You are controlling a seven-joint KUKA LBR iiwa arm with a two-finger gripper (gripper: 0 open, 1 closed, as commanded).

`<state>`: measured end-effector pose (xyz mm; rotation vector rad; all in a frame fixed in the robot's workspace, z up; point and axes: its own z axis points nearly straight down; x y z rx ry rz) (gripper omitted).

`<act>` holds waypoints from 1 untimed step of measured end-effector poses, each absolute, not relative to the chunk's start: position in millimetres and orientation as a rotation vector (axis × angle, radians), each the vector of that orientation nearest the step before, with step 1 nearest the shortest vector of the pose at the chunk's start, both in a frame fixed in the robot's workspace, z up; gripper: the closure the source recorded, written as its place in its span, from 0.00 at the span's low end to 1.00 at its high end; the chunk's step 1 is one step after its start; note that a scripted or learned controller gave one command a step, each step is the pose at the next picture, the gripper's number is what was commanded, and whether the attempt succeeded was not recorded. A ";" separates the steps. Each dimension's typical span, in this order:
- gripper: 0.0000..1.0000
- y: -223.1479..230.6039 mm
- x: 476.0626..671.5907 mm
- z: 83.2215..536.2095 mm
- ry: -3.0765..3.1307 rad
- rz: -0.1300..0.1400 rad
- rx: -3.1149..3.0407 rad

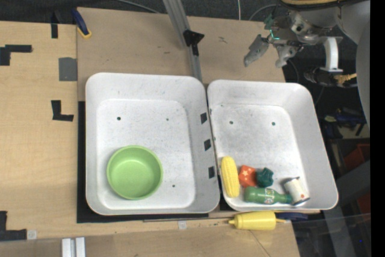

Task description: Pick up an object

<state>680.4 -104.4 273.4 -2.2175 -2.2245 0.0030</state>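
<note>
My gripper (268,55) hangs above the bench behind the right bin (313,129), with its two grey fingers spread apart and nothing between them. Far from it, in the near part of that bin, lie a yellow corn cob (229,176), a small red-orange piece (246,176), a dark green piece (264,177), a green bottle (266,195) and a white can (296,189). A green bowl (135,172) sits in the near left corner of the left bin (144,105).
A yellow bottle (255,221) lies on the bench just in front of the right bin. A slanted grey metal pole (173,0) rises behind the seam between the bins. Cables run across the dark backdrop. Black tape marks dot the wooden bench at left.
</note>
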 end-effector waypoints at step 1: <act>0.00 -104.6 680.3 273.4 -2.224 0.004 -2.218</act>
